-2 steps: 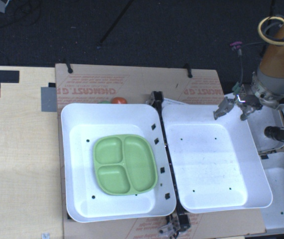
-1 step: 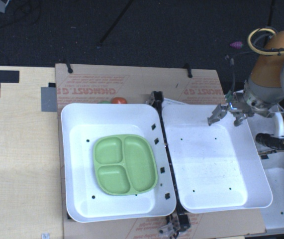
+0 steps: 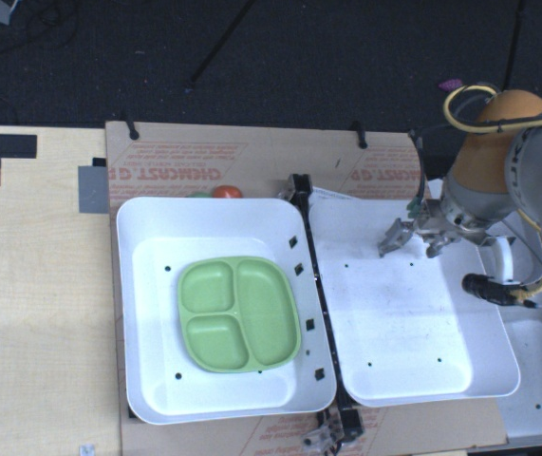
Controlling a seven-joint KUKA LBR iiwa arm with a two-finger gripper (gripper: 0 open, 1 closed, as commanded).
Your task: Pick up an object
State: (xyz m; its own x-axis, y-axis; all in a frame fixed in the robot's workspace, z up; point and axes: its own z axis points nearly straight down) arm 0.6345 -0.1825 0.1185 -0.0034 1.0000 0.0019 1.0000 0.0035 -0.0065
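Grey arm's two-finger gripper (image 3: 413,238) hangs over the right white bin (image 3: 422,350), fingers spread and holding nothing.

A pale green, three-compartment plastic plate (image 3: 238,313) lies flat in the middle of the left white bin (image 3: 147,255), well apart from the gripper. A small red round object (image 3: 227,193) sits just behind that bin.
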